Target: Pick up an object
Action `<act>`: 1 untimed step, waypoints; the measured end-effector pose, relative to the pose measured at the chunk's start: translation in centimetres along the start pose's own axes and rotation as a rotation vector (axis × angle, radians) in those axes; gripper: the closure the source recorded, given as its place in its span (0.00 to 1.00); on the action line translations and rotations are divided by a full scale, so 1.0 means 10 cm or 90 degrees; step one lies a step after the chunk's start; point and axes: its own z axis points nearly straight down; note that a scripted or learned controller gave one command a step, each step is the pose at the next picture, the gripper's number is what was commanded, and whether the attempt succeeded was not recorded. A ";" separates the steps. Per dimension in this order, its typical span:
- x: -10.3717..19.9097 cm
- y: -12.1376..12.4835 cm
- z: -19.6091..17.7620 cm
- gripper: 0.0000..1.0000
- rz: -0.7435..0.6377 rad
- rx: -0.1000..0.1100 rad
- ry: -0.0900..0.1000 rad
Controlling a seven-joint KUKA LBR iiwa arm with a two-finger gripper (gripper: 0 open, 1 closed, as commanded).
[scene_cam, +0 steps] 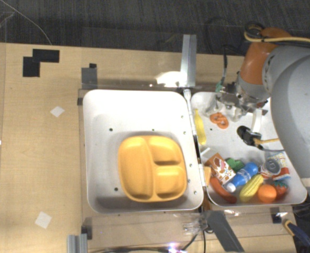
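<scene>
- Currently, the small orange pretzel-shaped object is lying flat and alone on the bare floor, in the far part of the right white bin; it is looking thin, with open loops.
- The gripper is hanging over that same far part, just beside the pretzel-shaped object. I cannot tell if the claw is open or closed, and nothing is showing inside it.
- A long yellow object is lying along the left wall of this bin.
- At the near end, several things are crowding together: a brown and red carton, a blue bottle, a yellow corn cob and a round orange fruit.
- The left white bin is holding one yellow plastic tray with three compartments, which is sitting towards its near right corner.
</scene>
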 end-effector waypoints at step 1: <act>0.02 0.03 -0.15 1.00 -0.006 -0.006 0.000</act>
